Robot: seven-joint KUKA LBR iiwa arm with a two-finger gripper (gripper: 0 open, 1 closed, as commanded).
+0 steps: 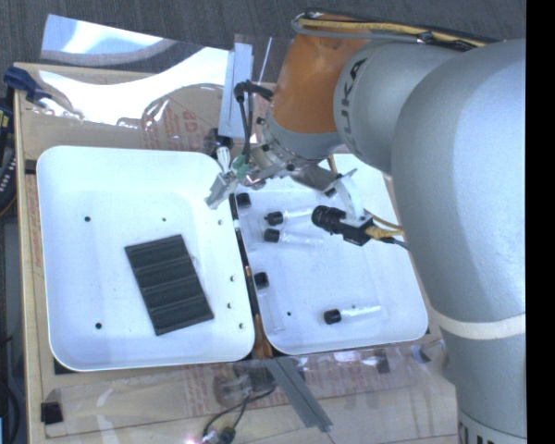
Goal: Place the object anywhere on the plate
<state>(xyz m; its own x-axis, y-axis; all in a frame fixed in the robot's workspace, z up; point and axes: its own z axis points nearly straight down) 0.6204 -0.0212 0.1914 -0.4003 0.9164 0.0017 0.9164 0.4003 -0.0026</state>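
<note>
The dark ribbed plate (169, 285) lies flat and slightly askew in the lower middle of the left bin (65, 202), with nothing on it, so the placing is not yet done. The task's things appear to be the small clear tubes with black caps (351, 314) scattered in the right bin (393, 280): one near the front edge, two more close together higher up, and a couple of small black pieces just beside the dividing rims. The gripper (226, 183) hangs at the far end of the seam between the two bins, over the top corner of the right bin, probably because the nearest small pieces sit there. Whether it is open or closed cannot be told from this angle, and nothing is visibly held in it. The arm's bulky grey body covers the right side of the worktop (120, 405), hiding part of the right bin's edge.
</note>
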